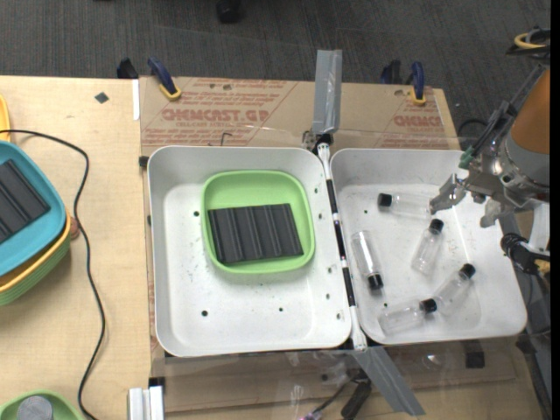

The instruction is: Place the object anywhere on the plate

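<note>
— Item: clear plastic vials (pixel 363 259), black caps, five, scattered in the right bin (pixel 499 322)?
— Correct. Green plate (pixel 255 187), left bin (pixel 166 261), bears a black ribbed insert. Gripper (pixel 465 201) above the vials, spread, holding nothing.

arm (pixel 532 138): cut by right edge | teal tray (pixel 26 208): cut by left edge
</note>
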Robot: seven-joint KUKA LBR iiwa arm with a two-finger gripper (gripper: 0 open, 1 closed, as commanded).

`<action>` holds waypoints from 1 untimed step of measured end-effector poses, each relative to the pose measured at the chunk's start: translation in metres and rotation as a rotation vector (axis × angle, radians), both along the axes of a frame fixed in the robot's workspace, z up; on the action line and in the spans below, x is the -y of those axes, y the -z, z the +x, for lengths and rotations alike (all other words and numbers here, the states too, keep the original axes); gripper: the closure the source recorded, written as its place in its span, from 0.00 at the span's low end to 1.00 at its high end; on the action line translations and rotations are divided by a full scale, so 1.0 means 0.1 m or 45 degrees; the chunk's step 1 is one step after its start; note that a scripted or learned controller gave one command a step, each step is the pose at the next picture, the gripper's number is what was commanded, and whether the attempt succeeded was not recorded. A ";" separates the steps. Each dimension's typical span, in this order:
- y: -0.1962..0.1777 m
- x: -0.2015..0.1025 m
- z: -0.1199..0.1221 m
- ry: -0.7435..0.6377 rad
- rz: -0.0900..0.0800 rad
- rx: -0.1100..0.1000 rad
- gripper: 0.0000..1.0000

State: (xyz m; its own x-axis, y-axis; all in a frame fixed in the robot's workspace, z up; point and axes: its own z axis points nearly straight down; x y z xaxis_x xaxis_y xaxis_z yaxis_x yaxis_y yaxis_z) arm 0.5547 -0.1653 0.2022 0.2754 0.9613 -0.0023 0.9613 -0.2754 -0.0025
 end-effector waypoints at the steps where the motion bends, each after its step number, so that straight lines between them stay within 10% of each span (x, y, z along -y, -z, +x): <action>1: -0.59 0.09 -0.36 0.140 0.000 0.001 0.00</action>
State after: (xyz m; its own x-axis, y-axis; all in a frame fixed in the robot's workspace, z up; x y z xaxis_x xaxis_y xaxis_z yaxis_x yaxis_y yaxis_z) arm 0.5191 -0.1745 0.2607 0.3794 0.9252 -0.0024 0.9252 -0.3794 -0.0016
